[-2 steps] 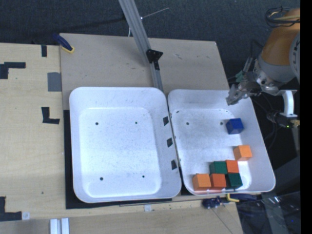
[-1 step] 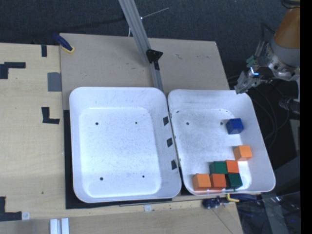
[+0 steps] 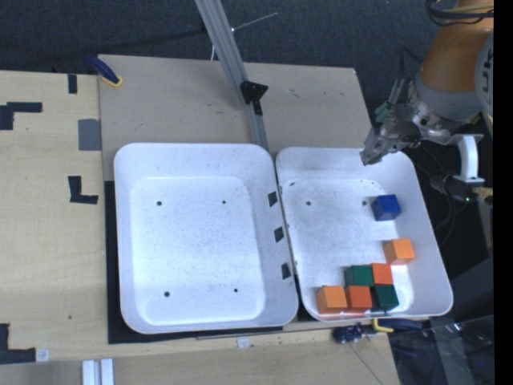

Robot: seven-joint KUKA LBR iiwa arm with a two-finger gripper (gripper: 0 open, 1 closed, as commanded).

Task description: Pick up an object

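The gripper hangs over the far rim of the right bin, and from here I cannot tell how it is set; nothing shows in it. No writing is readable. In that bin a blue cube sits alone near the middle. An orange block lies closer to the near edge, and a cluster of orange and green blocks fills the near corner.
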